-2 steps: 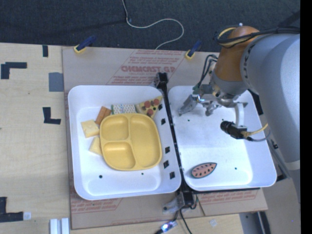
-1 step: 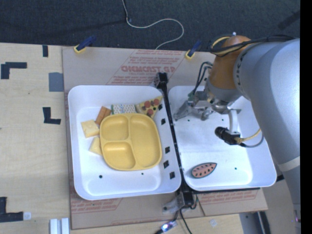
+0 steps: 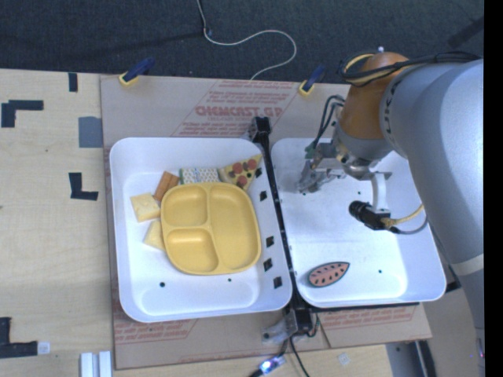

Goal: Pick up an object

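I'd go for the leaf (image 3: 328,274), lying flat and alone near the front of the right bin (image 3: 409,285). It is thin, so I would come straight down over its middle, fingers across its short width, and close low against the floor. My gripper (image 3: 313,181) sits far back in that bin, well apart from it. I cannot tell its state; nothing visible in it.

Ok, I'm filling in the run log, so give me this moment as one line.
gripper: over right white bin, upper left | oval reddish-brown leaf-like piece: near front, not held | yellow divided plastic plate: left white bin
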Tool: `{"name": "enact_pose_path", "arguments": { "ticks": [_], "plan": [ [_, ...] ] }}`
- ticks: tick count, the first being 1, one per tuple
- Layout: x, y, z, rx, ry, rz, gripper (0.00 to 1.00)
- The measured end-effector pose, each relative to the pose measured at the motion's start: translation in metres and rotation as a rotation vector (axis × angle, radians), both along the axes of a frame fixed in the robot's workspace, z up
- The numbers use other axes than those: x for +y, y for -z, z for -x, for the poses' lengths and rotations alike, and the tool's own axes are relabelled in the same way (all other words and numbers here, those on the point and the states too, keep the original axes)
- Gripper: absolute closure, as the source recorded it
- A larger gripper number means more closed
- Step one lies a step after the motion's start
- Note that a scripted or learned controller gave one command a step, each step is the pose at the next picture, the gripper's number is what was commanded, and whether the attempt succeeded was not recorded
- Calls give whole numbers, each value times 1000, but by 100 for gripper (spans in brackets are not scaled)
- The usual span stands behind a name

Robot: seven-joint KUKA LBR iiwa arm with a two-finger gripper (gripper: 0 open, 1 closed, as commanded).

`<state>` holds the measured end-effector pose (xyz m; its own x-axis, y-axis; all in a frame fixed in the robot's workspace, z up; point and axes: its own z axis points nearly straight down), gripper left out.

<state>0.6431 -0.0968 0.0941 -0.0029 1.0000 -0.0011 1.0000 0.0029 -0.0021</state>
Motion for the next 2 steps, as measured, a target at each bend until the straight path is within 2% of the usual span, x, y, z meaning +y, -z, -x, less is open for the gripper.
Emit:
{"name": "enact_pose_path", "arguments": {
  "ticks": [1, 2],
  "plan": [
    [3, -42, -3, -3, 1, -2, 100],
    [5, -105, -8, -7, 1, -1, 100]
  ]
}}
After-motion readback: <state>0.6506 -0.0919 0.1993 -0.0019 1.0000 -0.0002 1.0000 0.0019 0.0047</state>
